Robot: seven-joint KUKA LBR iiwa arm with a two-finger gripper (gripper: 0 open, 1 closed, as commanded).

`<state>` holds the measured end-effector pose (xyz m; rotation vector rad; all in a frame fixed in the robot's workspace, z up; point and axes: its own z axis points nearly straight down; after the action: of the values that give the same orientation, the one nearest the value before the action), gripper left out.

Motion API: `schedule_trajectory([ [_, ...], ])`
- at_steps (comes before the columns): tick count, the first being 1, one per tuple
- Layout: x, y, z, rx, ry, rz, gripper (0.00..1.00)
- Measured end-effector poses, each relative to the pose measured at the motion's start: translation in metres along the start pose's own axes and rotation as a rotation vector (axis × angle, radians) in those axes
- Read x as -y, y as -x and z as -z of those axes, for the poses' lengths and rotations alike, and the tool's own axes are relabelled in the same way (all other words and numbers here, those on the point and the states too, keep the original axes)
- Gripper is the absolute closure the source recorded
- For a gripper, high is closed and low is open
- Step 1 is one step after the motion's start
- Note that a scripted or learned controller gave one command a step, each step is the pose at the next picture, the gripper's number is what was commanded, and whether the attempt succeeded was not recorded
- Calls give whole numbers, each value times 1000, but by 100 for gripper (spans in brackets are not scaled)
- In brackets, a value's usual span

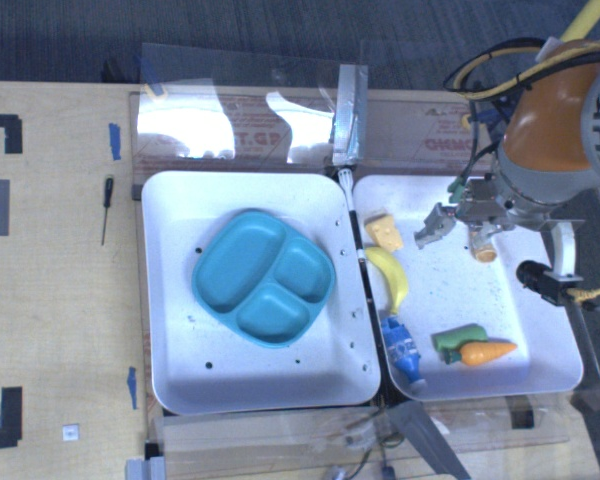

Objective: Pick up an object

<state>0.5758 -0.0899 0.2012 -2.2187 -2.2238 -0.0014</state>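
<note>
1. The arm [555, 118] reaches in from the right, and its gripper [458, 226] hangs over the upper part of the right bin [540, 378].
2. The fingers are spread apart: one grey finger [432, 226] points left, the other, with a tan tip [483, 248], points down. Nothing sits between them.
3. In the right bin, a cheese wedge [385, 232] lies near the left wall, left of the gripper.
4. A banana [390, 276] lies just below the cheese.
5. A blue bottle [402, 348] lies below the banana, along the left wall.
6. A carrot [485, 351] and a green block [455, 338] touch each other in the lower right part of that bin.
7. The left bin [180, 368] holds a blue divided plate [263, 276], roughly at its centre.
</note>
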Motion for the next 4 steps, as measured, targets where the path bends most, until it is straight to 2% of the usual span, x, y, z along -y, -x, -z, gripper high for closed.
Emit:
schedule_trajectory([
  [1,-24,81,-25,4,-2,-36,0],
  [2,-54,118,-103,-5,8,37,0],
  [3,-55,119,-93,0,9,39,100],
  [4,-37,67,-13,1,8,-117,100],
])
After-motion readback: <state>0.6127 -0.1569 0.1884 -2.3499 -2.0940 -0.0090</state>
